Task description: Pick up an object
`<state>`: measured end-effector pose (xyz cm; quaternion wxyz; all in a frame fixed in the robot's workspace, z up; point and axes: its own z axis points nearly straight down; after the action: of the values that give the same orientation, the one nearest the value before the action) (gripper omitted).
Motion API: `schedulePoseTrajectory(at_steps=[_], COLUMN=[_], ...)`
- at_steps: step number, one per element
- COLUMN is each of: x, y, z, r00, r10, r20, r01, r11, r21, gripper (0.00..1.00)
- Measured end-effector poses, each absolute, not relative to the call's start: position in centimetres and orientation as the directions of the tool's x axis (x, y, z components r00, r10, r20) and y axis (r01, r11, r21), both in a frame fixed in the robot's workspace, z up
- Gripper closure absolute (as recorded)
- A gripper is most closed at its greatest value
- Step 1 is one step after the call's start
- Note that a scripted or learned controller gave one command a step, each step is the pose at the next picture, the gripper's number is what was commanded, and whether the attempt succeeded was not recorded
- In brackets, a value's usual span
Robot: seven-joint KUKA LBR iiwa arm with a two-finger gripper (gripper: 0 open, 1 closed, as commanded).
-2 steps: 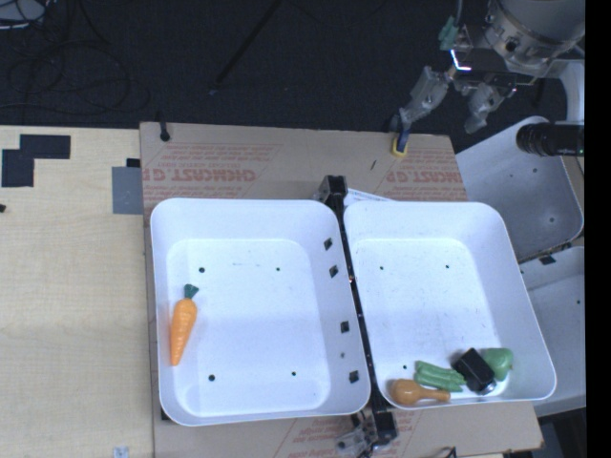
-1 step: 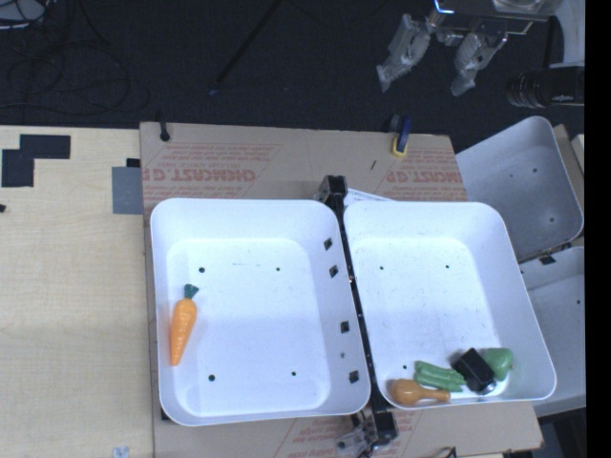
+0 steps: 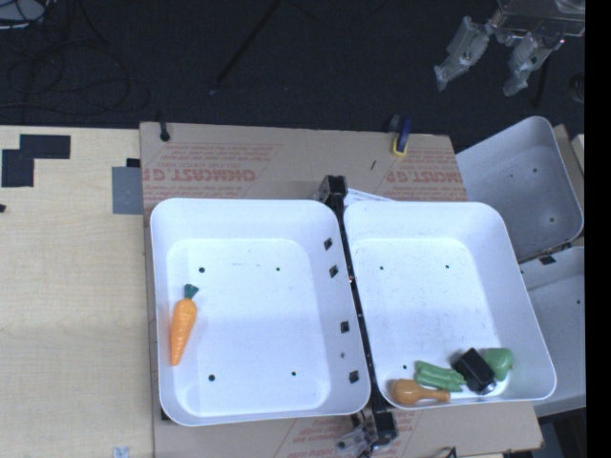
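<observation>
Camera view puts my gripper [image 3: 496, 57] high at the upper right, well clear of both bins, jaws spread with nothing between them. I judge no pick is made yet. A carrot [image 3: 182, 324] lies in the left bin [image 3: 239, 219]; several small toys [image 3: 458, 378] cluster in the right bin's [image 3: 430, 219] near corner.

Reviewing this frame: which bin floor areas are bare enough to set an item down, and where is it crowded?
Left bin: bare right of the carrot. Right bin: bare along its far and middle floor. Crowded in its near right corner, with the orange piece, green pod, black block and green piece.
</observation>
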<state>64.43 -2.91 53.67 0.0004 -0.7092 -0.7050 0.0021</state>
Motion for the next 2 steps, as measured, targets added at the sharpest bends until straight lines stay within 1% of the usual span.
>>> schedulePoseTrajectory(at_steps=[1, 2], x=[64.4, 64.3], y=[-9.6, -18.0], z=[53.7, 51.3], r00=[0.005, 0.007], r10=[1.000, 1.000], r20=[-0.002, -0.002], r01=[1.000, 1.000], r11=[-0.005, -0.007], r21=[-0.003, -0.007], gripper=[0.00, 0.00])
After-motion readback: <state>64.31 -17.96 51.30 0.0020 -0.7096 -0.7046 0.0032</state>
